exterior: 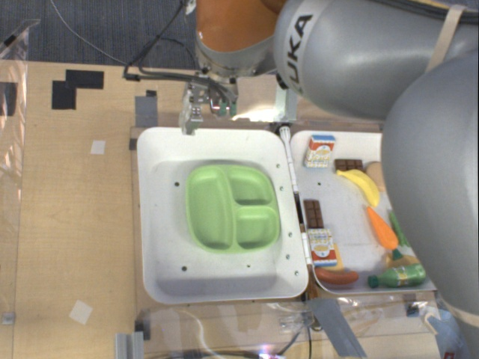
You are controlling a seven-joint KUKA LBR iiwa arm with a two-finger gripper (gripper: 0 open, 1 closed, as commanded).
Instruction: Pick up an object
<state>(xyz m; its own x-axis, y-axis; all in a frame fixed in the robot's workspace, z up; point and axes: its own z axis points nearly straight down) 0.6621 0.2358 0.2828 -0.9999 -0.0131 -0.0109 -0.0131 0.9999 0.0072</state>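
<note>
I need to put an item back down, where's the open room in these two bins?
The left bin has bare white floor all around the green divided plate, widest along its near edge. In the right bin, a bare strip lies between the chocolate bar and the carrot. It is crowded along the near edge, around the sausage and green bottle.

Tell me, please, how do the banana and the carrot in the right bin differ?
The banana is yellow and curved; the carrot is orange, straighter and has a green top. The banana lies farther from the camera, the carrot nearer. Both lie slantwise in the right bin, close together.
</note>
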